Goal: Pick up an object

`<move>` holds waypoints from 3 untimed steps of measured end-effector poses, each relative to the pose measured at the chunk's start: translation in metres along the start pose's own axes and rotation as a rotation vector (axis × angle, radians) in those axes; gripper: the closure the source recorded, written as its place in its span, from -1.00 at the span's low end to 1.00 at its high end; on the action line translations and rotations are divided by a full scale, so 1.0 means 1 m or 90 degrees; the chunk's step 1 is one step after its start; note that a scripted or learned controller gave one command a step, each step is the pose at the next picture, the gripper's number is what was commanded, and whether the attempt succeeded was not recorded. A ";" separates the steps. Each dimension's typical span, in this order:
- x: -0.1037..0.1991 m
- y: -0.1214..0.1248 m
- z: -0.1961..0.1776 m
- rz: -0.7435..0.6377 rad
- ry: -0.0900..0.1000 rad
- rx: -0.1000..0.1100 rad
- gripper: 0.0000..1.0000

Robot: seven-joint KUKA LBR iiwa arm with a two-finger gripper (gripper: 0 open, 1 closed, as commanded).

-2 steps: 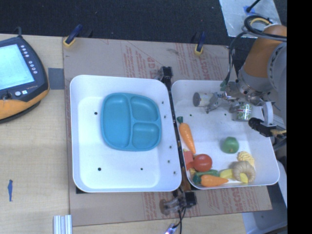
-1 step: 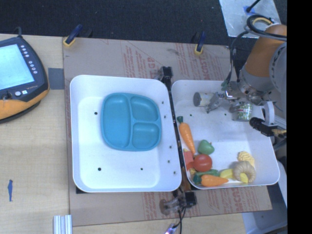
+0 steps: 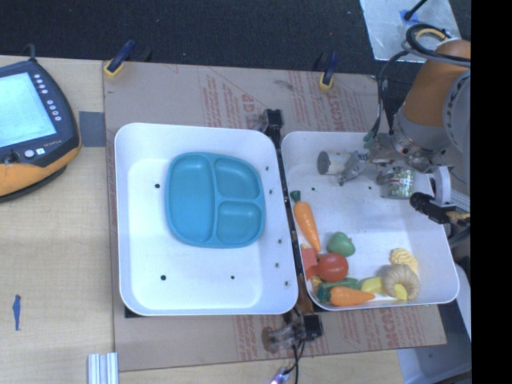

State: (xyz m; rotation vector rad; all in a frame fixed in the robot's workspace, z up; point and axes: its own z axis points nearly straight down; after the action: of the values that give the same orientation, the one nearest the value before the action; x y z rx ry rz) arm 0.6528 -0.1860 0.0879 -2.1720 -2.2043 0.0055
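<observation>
While the grey arm with its orange band (image 3: 436,78) reaches in over the far end of the right white bin (image 3: 364,214), its tool (image 3: 348,169) sits low near the bin's back wall, and whether it is spread or pressed together cannot be told from this slant.

Nothing shows between its tips. The toy foods lie well apart from it, clustered at the bin's near end: a long orange plastic carrot (image 3: 307,225) along the left wall, a green pepper (image 3: 341,243) touching a red tomato (image 3: 332,267), a second carrot (image 3: 346,297), and a tan knobbly piece (image 3: 400,278) beside yellow corn (image 3: 402,257).

The step in hand looks like choosing a target. The lone upper carrot seems best, gripped across its width. The left bin holds a blue divided plate (image 3: 214,198).
</observation>
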 end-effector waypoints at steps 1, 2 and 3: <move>0.000 0.000 0.000 0.000 0.001 0.000 -1.00; -0.001 0.000 0.000 0.000 0.000 0.000 -1.00; -0.004 0.001 0.000 -0.003 0.007 0.002 -1.00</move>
State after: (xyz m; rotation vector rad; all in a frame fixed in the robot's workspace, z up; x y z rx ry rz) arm 0.6541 -0.1897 0.0879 -2.1597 -2.2012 -0.0027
